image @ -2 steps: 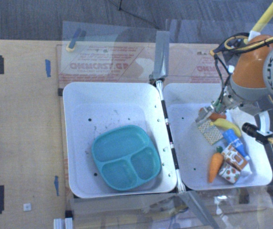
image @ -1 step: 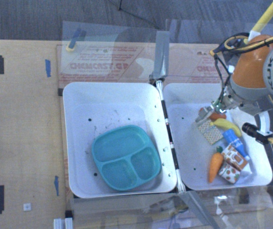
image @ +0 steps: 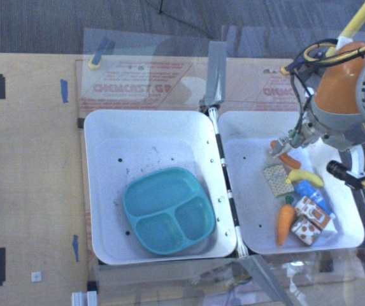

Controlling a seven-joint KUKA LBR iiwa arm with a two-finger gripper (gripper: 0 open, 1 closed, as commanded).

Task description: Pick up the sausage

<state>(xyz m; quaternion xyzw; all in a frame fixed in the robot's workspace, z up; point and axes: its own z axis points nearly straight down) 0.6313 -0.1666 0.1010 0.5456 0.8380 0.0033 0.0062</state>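
Observation:
The sausage (image: pixel 289 160) is a short red-orange link lying in the right bin (image: pixel 252 190), towards its far right part. A small reddish bit (image: pixel 275 146) shows just up and left of it; I cannot tell what it is. My gripper (image: pixel 295 139) hangs low over the bin, just above and slightly behind the sausage, under the arm's orange band (image: pixel 338 91). Nothing is visibly held.
Beside the sausage lie a yellow banana (image: pixel 304 178), a patterned square (image: pixel 276 180), a blue item (image: pixel 312 192), a carrot (image: pixel 285 223) and small cartons (image: pixel 310 220). The left bin (image: pixel 106 139) holds a teal divided plate (image: pixel 168 210). A metal divider (image: pixel 223 171) separates the bins.

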